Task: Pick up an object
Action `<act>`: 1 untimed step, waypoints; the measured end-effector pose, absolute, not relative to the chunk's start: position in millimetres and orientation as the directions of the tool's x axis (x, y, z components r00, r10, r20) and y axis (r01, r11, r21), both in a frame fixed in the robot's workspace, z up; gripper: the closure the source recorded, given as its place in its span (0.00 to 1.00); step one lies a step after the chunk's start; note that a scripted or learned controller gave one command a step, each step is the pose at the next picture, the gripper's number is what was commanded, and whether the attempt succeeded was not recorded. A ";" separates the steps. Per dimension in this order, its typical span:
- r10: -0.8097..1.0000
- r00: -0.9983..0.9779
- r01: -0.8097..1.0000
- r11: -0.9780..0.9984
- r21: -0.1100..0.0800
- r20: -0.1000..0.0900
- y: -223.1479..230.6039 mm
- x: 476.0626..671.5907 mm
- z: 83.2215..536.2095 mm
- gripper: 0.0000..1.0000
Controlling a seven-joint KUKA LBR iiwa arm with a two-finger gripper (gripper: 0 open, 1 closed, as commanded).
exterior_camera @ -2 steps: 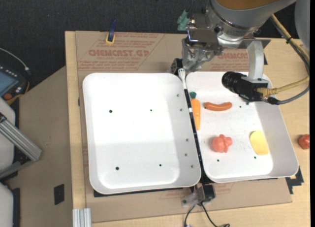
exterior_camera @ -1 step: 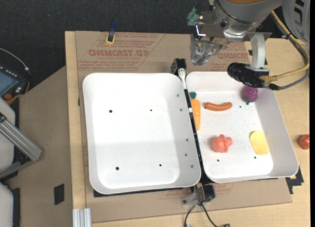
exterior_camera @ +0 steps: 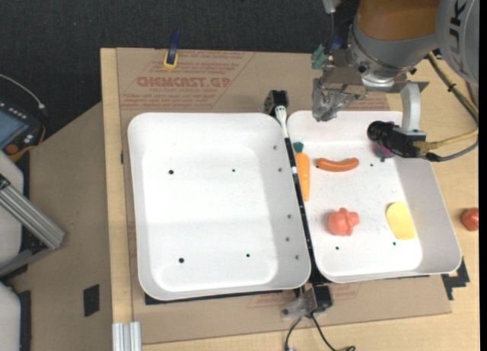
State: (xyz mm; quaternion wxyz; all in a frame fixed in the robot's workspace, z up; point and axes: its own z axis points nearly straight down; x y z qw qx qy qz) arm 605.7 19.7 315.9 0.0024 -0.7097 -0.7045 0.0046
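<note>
Tabletop (exterior_camera: 228, 327) carried two shallow white bins side by side: the left bin (exterior_camera: 152, 212) and the right bin (exterior_camera: 434, 220). Nearest in the right bin, toward 6 o'clock, lay a pink lumpy toy (exterior_camera: 342, 221), with a yellow piece (exterior_camera: 400, 220) at its 3 o'clock. Farther back, an orange carrot (exterior_camera: 303, 176) lay along the bin's left wall, and a reddish sausage (exterior_camera: 336, 164) sat at its 3 o'clock. At 12 o'clock, the pincer (exterior_camera: 327, 107) hung over the bin's far rim, holding nothing visible; its opening could not be told.
</note>
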 end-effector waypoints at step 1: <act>1.000 0.003 1.000 -0.003 0.002 -0.001 2.0 622.3 312.8 1.00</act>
